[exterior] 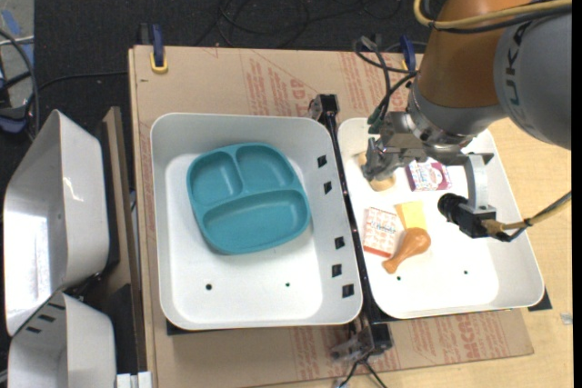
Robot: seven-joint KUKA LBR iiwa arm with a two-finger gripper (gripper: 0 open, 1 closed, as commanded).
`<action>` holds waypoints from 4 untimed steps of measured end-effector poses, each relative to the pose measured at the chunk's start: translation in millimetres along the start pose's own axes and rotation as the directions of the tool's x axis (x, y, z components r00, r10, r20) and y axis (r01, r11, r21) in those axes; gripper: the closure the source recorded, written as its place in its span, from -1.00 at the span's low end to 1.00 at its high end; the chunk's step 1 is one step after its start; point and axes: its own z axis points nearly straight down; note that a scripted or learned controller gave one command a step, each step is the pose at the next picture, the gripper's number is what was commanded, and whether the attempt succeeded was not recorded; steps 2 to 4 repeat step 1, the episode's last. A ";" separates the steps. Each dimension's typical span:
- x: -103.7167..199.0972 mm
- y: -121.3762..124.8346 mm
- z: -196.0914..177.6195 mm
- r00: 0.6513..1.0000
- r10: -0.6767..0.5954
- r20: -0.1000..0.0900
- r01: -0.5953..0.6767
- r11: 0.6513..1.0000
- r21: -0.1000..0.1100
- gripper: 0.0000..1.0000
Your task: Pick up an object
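Left bin [173, 195]: holds only the teal divided plate [247, 197]; ignore it
Right bin [509, 282]: your targets lie here; orange drumstick toy [406, 250], yellow block [411, 214], printed packet [380, 230], pink-labelled packet [426, 175]
Gripper [380, 166]: low by the bin's upper-left corner; finger spread unreadable, grasp unconfirmed; centre over one item before closing

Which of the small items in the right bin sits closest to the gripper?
The tan round piece, right under the gripper at the bin's upper left. The orange drumstick and patterned packet lie further down.
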 end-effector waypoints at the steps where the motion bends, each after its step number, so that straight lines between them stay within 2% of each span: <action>1: 53.6 -28.5 15.9 1.000 0.000 0.001 0.000 1.000 0.000 1.00; 4: 53.6 -28.5 15.9 1.000 0.000 0.001 0.000 1.000 0.000 1.00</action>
